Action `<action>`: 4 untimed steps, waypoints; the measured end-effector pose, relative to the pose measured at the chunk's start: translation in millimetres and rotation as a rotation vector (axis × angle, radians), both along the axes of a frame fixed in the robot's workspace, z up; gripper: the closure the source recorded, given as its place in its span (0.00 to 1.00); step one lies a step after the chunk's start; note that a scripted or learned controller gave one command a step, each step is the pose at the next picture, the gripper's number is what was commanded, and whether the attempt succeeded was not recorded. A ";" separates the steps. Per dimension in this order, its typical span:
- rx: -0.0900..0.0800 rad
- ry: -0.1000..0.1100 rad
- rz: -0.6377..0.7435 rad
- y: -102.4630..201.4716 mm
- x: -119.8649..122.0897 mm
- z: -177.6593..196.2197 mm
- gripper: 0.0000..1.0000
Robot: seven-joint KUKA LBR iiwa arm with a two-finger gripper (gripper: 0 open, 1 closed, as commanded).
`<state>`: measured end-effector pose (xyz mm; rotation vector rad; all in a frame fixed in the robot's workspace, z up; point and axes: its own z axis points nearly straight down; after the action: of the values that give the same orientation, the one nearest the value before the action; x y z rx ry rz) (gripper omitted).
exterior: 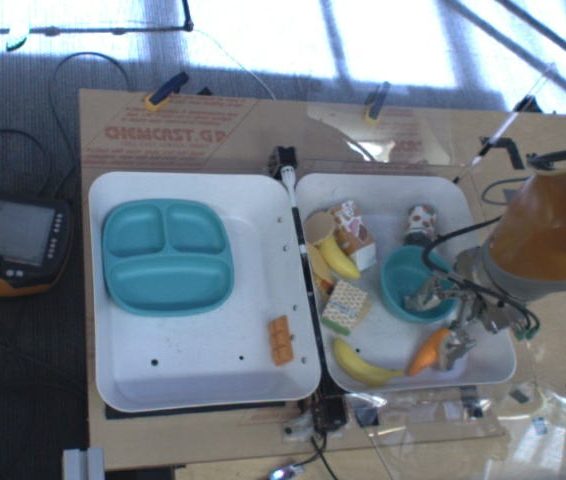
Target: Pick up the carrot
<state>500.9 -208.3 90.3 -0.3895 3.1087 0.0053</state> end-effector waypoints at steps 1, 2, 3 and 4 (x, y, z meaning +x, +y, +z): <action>-0.013 -0.015 0.212 2.2 -1.4 1.6 0.00; -0.016 -0.015 0.424 5.4 0.5 1.6 0.00; -0.006 -0.014 0.217 -8.8 1.2 1.4 0.00; -0.022 -0.012 0.474 11.2 -0.1 1.7 0.00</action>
<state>500.8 -197.1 92.0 -1.1055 2.9222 -0.0277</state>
